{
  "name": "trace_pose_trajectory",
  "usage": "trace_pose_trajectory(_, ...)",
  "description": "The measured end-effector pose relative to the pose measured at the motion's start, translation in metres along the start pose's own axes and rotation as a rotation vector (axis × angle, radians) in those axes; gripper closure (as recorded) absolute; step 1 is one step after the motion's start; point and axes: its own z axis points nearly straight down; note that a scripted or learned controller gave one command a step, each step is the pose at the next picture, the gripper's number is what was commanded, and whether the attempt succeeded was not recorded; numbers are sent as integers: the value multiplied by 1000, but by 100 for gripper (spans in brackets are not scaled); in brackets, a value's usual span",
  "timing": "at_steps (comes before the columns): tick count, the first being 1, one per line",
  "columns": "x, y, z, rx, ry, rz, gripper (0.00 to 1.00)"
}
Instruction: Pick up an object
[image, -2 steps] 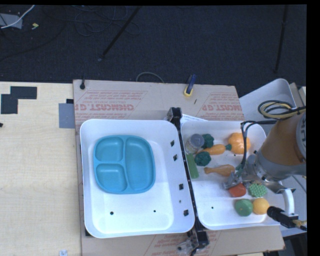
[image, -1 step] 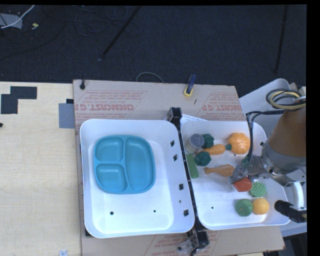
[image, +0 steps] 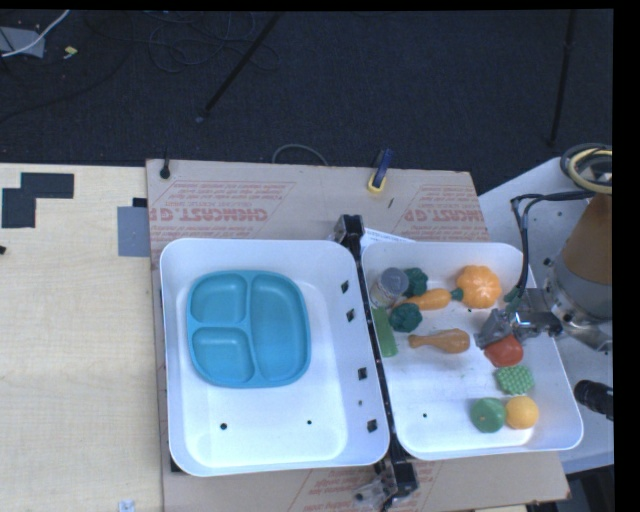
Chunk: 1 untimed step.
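Observation:
The right bin holds several toy foods: an orange fruit, a carrot, a brown drumstick, a red piece, a green textured piece, a green pepper and a yellow lemon. My gripper reaches in from the right, low over the bin's right side. It sits just above the red piece and right of the drumstick. I see nothing lifted in it.
A grey can, two dark green pieces and a green stick lie by the right bin's left wall. The left bin holds a blue divided plate. Bare bin floor lies in front of the drumstick.

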Motion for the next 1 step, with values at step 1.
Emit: trace_pose_trajectory(1,-1,0,-15,4,1,0,100)
